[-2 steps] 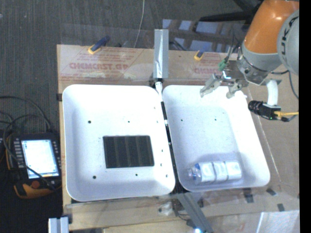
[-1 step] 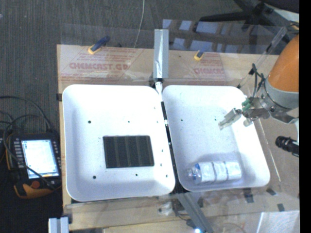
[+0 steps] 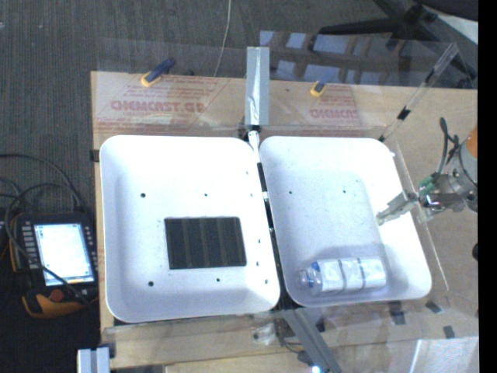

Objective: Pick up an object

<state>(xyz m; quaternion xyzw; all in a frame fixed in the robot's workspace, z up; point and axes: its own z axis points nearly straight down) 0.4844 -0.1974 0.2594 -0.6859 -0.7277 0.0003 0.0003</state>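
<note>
A pale wooden bench [image 3: 116, 99] stood on dark grey carpet and bore two shallow white bins side by side. The left white bin [image 3: 132, 169] held a flat, dark ribbed rectangular pad [image 3: 206, 242], lying near its centre. The right white bin [image 3: 334, 169] held a clear plastic bottle with a white label [image 3: 343, 275], lying on its side against the near wall, cap end towards the left bin. The two-finger gripper [image 3: 397, 207] was seen at the right bin's right rim, above the bottle and apart from it; nothing lay between its fingers, and whether they were parted or closed could not be determined. A handheld control pendant with a lit screen [image 3: 58, 255] rested on the floor to the left.
</note>
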